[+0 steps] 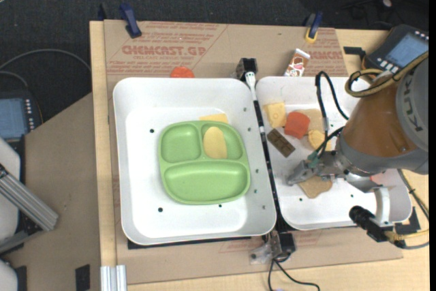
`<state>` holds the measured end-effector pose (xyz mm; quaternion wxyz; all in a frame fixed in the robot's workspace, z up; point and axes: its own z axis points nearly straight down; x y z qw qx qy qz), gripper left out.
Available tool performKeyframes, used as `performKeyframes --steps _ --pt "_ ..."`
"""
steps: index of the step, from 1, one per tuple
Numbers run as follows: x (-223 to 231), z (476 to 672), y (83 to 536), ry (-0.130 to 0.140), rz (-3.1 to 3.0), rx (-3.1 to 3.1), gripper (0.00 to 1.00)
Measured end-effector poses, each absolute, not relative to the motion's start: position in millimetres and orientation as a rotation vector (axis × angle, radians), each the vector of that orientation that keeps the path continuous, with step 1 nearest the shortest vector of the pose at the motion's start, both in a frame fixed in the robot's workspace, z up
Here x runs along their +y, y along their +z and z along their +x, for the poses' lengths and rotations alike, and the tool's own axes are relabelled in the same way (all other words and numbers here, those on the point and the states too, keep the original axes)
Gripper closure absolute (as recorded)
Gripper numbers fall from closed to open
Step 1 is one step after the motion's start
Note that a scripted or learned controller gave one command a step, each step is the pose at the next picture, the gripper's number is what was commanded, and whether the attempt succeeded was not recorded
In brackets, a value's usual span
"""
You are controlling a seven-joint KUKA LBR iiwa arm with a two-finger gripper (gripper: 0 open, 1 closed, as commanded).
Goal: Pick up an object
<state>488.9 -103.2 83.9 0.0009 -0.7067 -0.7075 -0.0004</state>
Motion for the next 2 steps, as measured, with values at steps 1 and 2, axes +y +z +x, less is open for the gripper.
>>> performKeyframes --steps 1,2 --pt "-104.3 488.0 94.5 0.0 -2.224 -2.22 1.0" --pt "-28.2 529.4 190.4 -0.017 -2.215 -2.239 1.0"
